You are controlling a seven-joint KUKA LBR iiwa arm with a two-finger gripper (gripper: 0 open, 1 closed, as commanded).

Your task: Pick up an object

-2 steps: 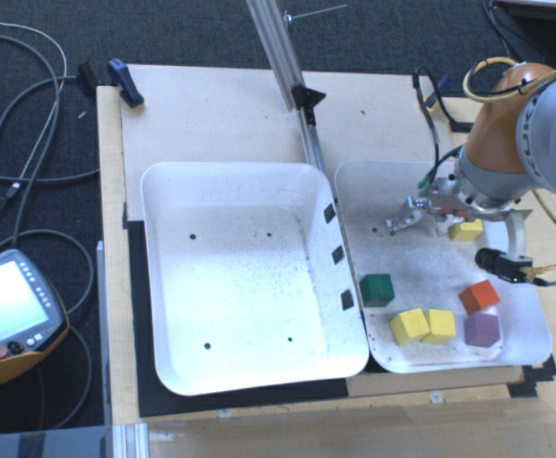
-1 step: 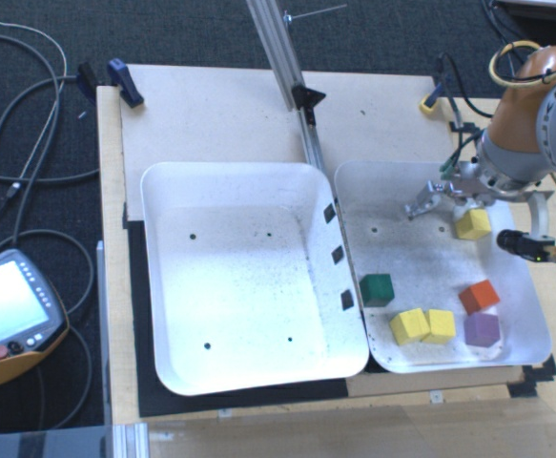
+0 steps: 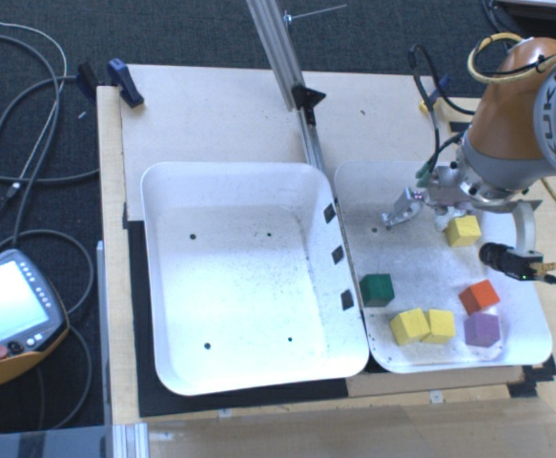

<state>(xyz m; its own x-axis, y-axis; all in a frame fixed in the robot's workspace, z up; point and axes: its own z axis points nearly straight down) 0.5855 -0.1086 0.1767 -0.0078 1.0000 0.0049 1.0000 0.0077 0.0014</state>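
Grey metal is what I read at the claw [image 3: 399, 213], which hangs over the upper part of the right bin [image 3: 354, 181], its fingers pointing toward the divider; I cannot tell whether they are parted or pressed together, and I see nothing between them; the arm [image 3: 516, 113] reaches in from the right, its orange band above the wrist. Nearest to it is a yellow cube [image 3: 463, 231], lying just beside the wrist and partly under it; that is the likeliest target, though any block would do. Further down sit a green cube [image 3: 377, 289] near the divider, two yellow blocks [image 3: 422, 325] touching each other, an orange block [image 3: 479, 297] and a purple block [image 3: 482, 330] close together near the lower right rim. My worry from here: the claw is not above any block, so a straight descent would close on bare floor; a reach toward the touching yellow pair could shove one aside or wedge both; the orange and purple blocks sit so near the rim that a finger might strike the wall. Left of the divider, the left bin [image 3: 163, 184] holds only dark specks as far as I can judge.
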